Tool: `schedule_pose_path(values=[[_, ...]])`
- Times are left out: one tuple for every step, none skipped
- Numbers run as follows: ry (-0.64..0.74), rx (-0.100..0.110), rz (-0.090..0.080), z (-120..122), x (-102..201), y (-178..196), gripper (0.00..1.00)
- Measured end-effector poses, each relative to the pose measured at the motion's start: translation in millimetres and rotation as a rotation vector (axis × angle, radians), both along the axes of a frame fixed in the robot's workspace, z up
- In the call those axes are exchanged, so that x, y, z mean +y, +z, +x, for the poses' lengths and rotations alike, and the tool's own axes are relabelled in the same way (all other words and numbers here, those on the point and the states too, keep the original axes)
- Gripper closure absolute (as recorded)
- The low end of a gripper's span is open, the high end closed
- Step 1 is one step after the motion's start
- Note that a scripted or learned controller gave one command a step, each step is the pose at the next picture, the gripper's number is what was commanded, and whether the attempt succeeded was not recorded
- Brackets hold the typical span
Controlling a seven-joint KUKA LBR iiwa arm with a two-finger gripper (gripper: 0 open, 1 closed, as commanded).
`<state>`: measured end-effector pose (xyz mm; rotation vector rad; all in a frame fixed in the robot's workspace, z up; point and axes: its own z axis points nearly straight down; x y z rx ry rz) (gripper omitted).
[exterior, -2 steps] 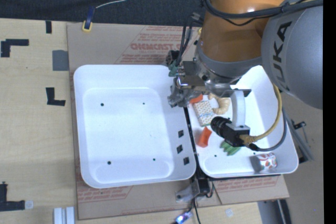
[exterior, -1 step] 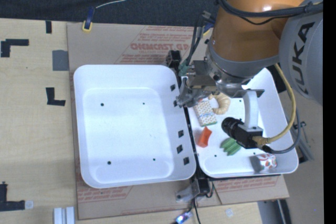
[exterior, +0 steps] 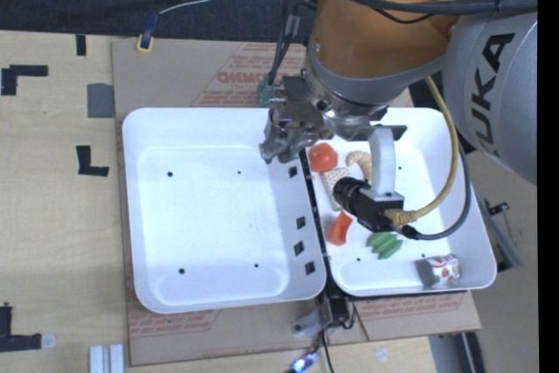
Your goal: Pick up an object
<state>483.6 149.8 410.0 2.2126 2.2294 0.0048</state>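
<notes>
I see my tool (exterior: 284,135) at the right bin's (exterior: 437,125) far-left corner, its state unclear; the orange ball (exterior: 323,157) sits just right of it.

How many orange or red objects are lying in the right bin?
2: a round orange-red object near the bin's upper left, beside the divider, and an orange piece lower down, left of the green object. The arm may hide others.
</notes>
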Motion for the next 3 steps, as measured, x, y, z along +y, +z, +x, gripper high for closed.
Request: schedule_pose_path(values=[[-0.003, -0.006, 0.002, 0, 15, 89, 1.00], [-0.002, 0.000, 0.000, 54, 87, 125, 1.00], [-0.003, 0.004, -0.004, 53, 84, 134, 1.00]])
